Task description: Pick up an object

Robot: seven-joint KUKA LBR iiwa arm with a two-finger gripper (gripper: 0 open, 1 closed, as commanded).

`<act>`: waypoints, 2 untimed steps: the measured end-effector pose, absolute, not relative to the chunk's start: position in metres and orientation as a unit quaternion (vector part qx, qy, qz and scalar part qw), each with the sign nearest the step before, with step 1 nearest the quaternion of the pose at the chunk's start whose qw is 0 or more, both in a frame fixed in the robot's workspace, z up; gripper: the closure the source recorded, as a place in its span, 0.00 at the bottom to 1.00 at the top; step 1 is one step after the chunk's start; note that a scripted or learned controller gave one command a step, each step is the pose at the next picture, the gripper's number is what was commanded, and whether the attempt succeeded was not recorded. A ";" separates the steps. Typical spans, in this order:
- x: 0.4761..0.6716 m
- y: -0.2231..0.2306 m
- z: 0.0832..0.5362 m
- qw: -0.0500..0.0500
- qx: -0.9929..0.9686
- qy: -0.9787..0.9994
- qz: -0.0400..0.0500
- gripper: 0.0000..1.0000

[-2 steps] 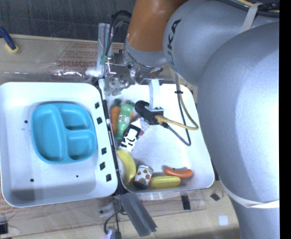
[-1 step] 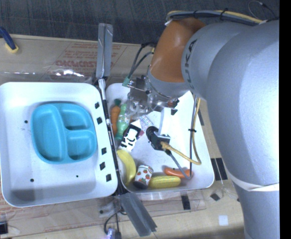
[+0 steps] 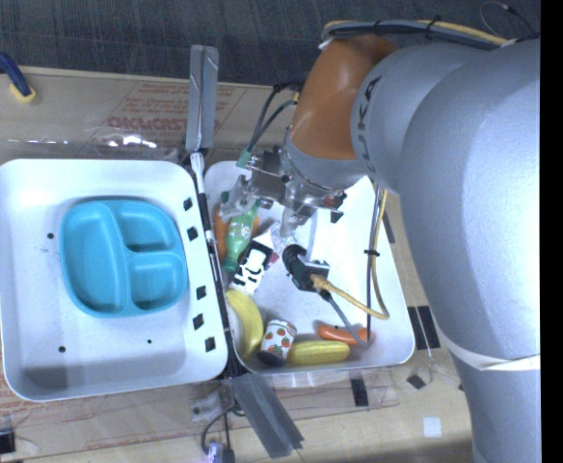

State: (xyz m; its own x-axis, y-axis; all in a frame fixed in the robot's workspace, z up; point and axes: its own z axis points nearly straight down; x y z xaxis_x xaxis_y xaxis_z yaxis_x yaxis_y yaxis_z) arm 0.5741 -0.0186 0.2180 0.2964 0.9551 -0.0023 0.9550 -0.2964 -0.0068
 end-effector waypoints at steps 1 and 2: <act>0.576 -0.089 0.348 0.000 -0.892 -0.451 0.000 0.00; 0.533 -0.086 0.246 0.002 -0.889 -0.459 0.003 0.00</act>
